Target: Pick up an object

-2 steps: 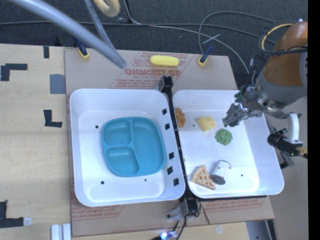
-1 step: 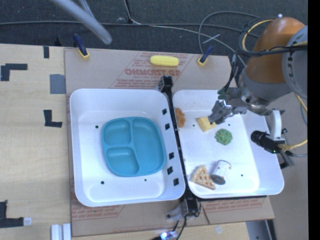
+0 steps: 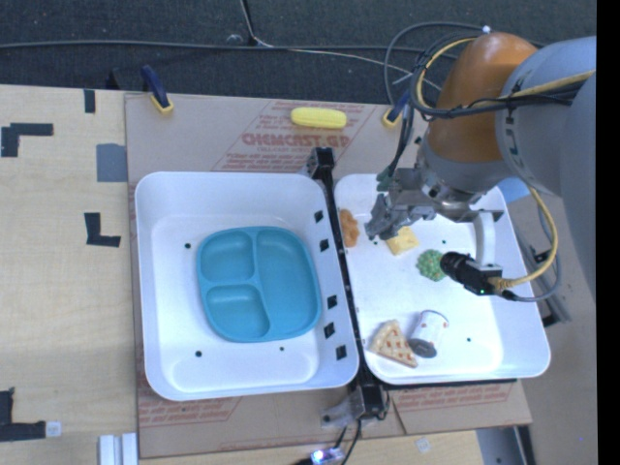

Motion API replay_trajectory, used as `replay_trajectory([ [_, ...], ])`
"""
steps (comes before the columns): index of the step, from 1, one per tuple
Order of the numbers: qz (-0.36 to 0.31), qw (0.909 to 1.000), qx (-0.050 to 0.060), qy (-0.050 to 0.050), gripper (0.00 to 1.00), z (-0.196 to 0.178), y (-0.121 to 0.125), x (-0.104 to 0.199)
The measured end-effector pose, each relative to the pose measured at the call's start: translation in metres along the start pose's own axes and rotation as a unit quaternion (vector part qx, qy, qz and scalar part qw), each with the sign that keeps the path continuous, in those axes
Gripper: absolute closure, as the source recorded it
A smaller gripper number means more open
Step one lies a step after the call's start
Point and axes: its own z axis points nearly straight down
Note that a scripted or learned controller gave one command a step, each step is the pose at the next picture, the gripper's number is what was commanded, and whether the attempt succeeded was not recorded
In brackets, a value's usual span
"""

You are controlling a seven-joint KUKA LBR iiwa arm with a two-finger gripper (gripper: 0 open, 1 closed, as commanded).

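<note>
Grey two-finger gripper [image 3: 386, 223]: low over the far-left part of the shallow white right bin [image 3: 518, 352]; how far it is open cannot be told, and nothing can be seen in its grasp.

Small yellow block-shaped piece [image 3: 403, 242]: just beside the gripper tip, on its near right side, on the bin floor.

Small orange toy piece [image 3: 349, 228]: just left of the gripper, against the bin's left wall.

Green broccoli-like toy [image 3: 430, 264]: near the gripper, to its right and nearer the camera.

Tan wedge-shaped toy slice [image 3: 393, 343] and a grey-and-white rounded object [image 3: 426, 333]: well apart from the gripper, at the bin's near end.

Blue three-compartment plastic plate [image 3: 259, 283]: left of the gripper, in the shallow white left bin [image 3: 155, 211].

Yellow banana-like toy [image 3: 318, 117]: beyond the gripper, on the brown cardboard sheet [image 3: 223, 134].
</note>
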Motion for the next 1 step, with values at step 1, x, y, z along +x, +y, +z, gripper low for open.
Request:
replay_trajectory([
  [1,-0.001,1.0000,-0.001,0.001,1.00,0.0046,0.0158,0.0623],
])
